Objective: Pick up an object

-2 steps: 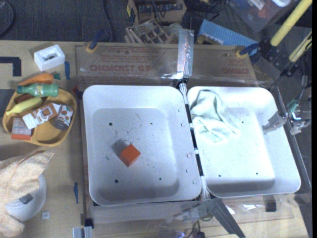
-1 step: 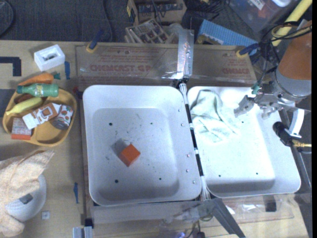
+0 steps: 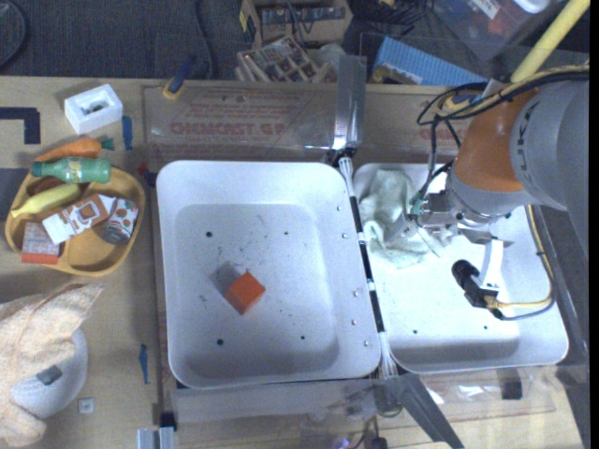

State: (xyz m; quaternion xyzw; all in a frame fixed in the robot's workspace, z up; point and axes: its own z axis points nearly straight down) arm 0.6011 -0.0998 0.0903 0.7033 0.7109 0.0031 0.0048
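Note:
An orange block (image 3: 246, 292) with a grey side lies in the left bin (image 3: 187, 195), a little left of its middle. A crumpled pale green and white cloth (image 3: 390, 215) lies in the back left part of the right bin (image 3: 524, 344). My gripper (image 3: 423, 224) hangs over the right bin, down at the cloth's right edge. The wrist body and the orange band (image 3: 487, 152) above it cover the fingers from this angle.
A black cable with a yellow lead (image 3: 487, 288) hangs from the wrist over the right bin. A yellow bowl of toy food (image 3: 75, 218) sits left of the bins, with a cloth heap (image 3: 42, 344) below it. Clear plastic panels (image 3: 253, 115) stand behind the bins.

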